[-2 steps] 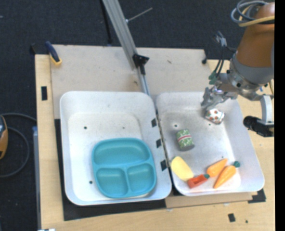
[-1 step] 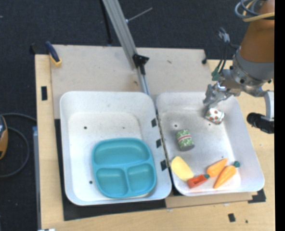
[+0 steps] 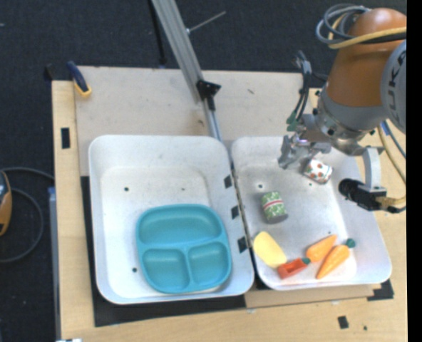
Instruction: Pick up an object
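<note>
The arm (image 3: 361,55) reaches in from the right and hangs over the far part of the right bin (image 3: 364,251). Its gripper (image 3: 296,152) sits low above the bin's upper area, but how far the fingers stand apart cannot be told from this slant; nothing can be seen between them. Just beside the gripper, toward the right, lies a small white object with red marks (image 3: 316,170) (possibly a printed cube, though it is too small to be sure).

Near the middle of the same bin stands a small green-and-white can (image 3: 274,206). Toward the near edge lie a yellow piece (image 3: 269,249), a red-orange piece (image 3: 291,267) touching it, and two carrots (image 3: 328,254) side by side with green ends pointing right.

The left bin (image 3: 118,169) holds a teal divided tray (image 3: 184,248) with three compartments, set toward its near right corner. Both bins rest on the counter (image 3: 125,98), and a grey metal bar (image 3: 179,41) slants down toward the gap between them.
</note>
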{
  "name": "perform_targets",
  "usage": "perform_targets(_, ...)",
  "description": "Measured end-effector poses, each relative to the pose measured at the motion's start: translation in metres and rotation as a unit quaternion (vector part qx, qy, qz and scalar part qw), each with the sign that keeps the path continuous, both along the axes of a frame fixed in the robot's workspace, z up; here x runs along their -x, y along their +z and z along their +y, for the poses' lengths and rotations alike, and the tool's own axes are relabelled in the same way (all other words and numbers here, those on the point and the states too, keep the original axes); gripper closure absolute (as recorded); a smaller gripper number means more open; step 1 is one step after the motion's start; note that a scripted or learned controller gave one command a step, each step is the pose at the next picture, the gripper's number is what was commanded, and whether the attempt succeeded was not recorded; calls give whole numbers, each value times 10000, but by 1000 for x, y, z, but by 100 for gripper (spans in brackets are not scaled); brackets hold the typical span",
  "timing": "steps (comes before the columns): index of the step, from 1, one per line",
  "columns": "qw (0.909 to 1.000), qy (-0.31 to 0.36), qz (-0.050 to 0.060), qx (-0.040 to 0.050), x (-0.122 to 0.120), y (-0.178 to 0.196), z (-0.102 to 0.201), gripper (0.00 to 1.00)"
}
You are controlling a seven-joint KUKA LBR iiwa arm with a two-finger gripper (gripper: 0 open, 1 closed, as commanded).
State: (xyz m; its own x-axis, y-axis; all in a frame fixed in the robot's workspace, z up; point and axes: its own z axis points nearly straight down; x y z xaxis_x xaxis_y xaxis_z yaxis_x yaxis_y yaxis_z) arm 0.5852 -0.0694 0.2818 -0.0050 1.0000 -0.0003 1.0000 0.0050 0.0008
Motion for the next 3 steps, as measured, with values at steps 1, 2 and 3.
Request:
perform_targets(1, 10000, 8, -1, -5, 17, -4, 51, 100)
perform_targets(2, 10000, 3, -1, -2, 19, -9, 92, 100)
perform_targets(3, 10000, 14, -2, -8, 25, -8, 143, 100)
